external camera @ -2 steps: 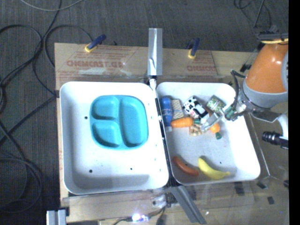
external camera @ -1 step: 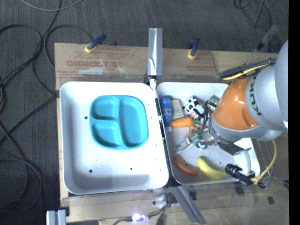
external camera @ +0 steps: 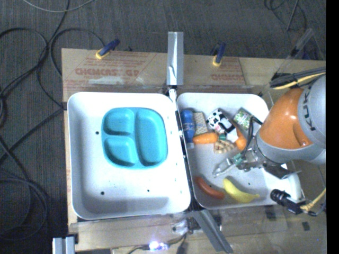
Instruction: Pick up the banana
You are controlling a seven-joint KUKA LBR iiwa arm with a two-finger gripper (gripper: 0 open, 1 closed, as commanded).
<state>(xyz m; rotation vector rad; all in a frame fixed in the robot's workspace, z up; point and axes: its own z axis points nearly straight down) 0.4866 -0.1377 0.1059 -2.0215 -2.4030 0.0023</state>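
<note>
the yellow, gently curved banana [external camera: 239, 191] is laid lengthwise along the right bin's [external camera: 254, 100] near wall, while the gripper's [external camera: 226, 166] finger state cannot be told.

Grey arm [external camera: 318, 126] with a glossy orange band, dark lettering, perhaps "KU".

Bare bin floor lies left of the banana [external camera: 241, 191], bounded by the red sausage [external camera: 210, 187].
</note>
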